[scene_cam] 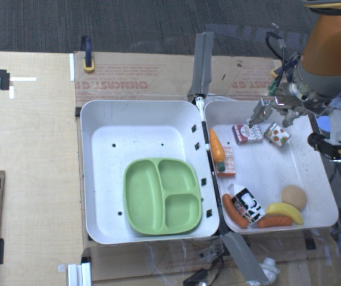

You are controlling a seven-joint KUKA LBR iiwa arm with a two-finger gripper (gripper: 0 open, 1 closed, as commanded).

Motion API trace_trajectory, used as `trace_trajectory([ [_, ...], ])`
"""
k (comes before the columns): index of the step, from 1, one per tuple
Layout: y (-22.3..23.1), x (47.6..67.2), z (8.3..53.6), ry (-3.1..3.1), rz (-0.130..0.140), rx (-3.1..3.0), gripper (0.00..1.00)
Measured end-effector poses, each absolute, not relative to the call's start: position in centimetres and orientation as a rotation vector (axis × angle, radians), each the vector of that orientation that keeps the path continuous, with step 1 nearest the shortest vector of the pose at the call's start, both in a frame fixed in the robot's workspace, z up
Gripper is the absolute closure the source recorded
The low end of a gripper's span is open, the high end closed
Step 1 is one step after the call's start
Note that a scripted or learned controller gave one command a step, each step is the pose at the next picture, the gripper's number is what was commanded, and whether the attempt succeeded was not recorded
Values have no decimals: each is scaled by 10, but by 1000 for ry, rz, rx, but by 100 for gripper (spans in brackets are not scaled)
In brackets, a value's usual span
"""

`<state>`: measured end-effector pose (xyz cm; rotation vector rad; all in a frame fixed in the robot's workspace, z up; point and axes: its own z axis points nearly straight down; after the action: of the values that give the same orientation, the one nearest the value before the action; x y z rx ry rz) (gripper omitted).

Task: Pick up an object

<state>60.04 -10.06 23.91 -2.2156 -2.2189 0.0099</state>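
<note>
Gripper (pixel 272 113) up at the far end of the right bin (pixel 313 222), hanging off the grey arm (pixel 328 46) w/ its orange band. Fingers look spread apart, nothing between them, so no grab yet imo.

Camera view, everything placed vs. that right bin: small red-and-white carton (pixel 247 133) sits in the bin's far part, just under the gripper's left finger; a second little box (pixel 277 136), white w/ red and green, lies right beside it, under the other finger. Can't tell if either finger touches. Gripper straddles the pair, so one of them is prob the target, though which one I can't say.

Along the bin's left wall: carrot (pixel 216 145), w/ a pinkish packet (pixel 227 162) next to it. Near corner is the cluster: black-and-white packet (pixel 247 204) over a red sausage-like piece (pixel 234 213), banana (pixel 284 211), brown round bun (pixel 293 196). All well apart from the gripper.

Left of the right bin, the other bin (pixel 99 171) holds a green divided plate (pixel 162 195), lying flat.

Pick looks barely begun: needs descent and a close.
</note>
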Motion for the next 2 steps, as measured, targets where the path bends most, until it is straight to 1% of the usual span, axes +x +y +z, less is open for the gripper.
trace_trajectory([
  [1,-141,614,216,-2646,4,-1684,0],
  [2,-173,629,108,-2632,1,-1714,0],
])
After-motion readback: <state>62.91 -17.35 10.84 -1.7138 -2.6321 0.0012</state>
